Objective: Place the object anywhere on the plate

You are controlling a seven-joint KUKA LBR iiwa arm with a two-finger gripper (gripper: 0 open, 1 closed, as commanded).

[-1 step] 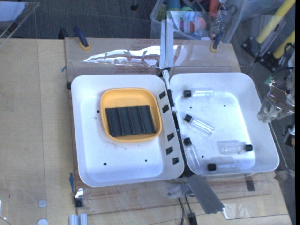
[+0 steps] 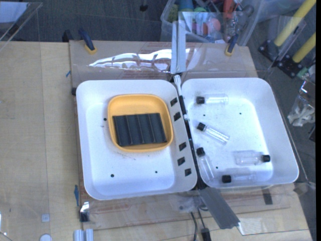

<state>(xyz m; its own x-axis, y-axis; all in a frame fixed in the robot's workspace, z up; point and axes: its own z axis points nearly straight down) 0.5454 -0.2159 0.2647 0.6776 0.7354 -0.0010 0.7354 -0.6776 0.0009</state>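
Note:
A yellow plate [image 2: 139, 104] lies in the left white bin [image 2: 98, 177], toward its back. A dark ribbed rectangular pad [image 2: 139, 129] rests on the plate's front half. The right white bin [image 2: 278, 129] holds several clear vials with black caps. One vial [image 2: 213, 100] lies near the back, another [image 2: 214, 133] in the middle, and a third [image 2: 248, 158] at the front right. Two more vials lie along the left wall and the front edge.
A raised seam with black clips [image 2: 181, 145] runs between the two bins. A clear box of colourful items [image 2: 215, 9] stands behind the bins. Blue clamps [image 2: 88, 43] grip the back board. Bare wooden bench lies to the left.

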